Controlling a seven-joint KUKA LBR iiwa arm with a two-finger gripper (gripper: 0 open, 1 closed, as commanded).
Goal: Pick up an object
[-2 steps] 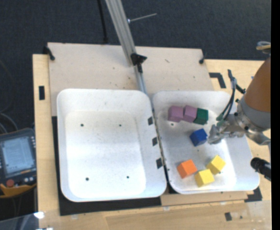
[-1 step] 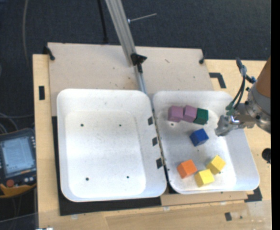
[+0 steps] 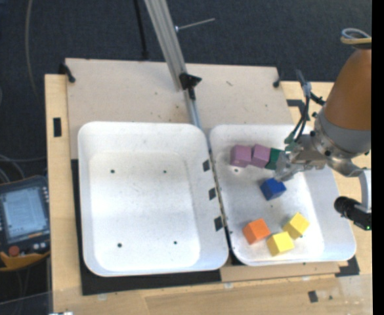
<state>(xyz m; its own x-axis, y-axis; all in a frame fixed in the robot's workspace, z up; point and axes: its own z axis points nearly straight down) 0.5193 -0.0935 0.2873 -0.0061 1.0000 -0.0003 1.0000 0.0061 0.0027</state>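
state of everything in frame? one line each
gripper: low in the right bin, just above the blue block
blue block: on bin floor
two purple blocks: side by side, touching
orange block: lying loose
two yellow blocks: close together
left bin: flat on bench

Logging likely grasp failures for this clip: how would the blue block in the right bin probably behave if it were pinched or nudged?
The blue block looks like a small solid cube, so it is probably stiff and light. Its flat faces suggest that it would slide rather than roll. It sits apart from the orange block, so a nudge likely moves it alone. The end effector hangs right beside it.
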